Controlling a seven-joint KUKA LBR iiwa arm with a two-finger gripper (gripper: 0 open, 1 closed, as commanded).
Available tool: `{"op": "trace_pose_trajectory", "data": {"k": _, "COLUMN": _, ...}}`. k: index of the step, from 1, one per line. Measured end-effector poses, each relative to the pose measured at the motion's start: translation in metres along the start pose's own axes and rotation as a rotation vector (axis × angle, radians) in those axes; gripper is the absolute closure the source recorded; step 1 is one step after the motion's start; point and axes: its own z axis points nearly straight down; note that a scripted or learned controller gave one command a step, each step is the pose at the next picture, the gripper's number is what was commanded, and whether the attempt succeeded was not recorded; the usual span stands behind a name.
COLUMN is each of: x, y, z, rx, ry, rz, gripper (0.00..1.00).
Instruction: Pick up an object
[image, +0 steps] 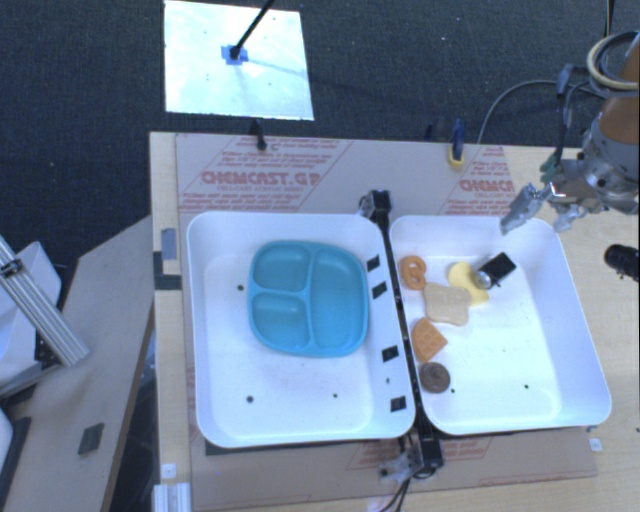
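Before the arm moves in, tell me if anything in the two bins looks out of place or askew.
Nothing looks spilled or broken. The blue divided plate lies flat in the left bin, slightly rotated. In the right bin the small food pieces cluster near the divider, and a black-and-silver item leans against the yellow piece.

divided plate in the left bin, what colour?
Light blue. The divided plate lies flat in the left bin, plain in the overhead camera view.

A blue divided plate (305, 298) lies in the left white bin (225, 410). At twelve o'clock on the bench, a brown Chemcast-printed board (300, 170); beyond it, a pale square sheet (235, 60) on dark carpet (70, 110).
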Motion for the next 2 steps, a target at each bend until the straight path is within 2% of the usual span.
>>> {"op": "trace_pose_trajectory", "data": {"k": 1, "x": 0.000, "y": 0.007, "z": 0.044, "rx": 0.003, "ry": 0.001, "rz": 0.000, "gripper": 0.00}}
{"op": "trace_pose_trajectory", "data": {"k": 2, "x": 0.002, "y": 0.003, "z": 0.087, "rx": 0.004, "ry": 0.001, "rz": 0.001, "gripper": 0.00}}
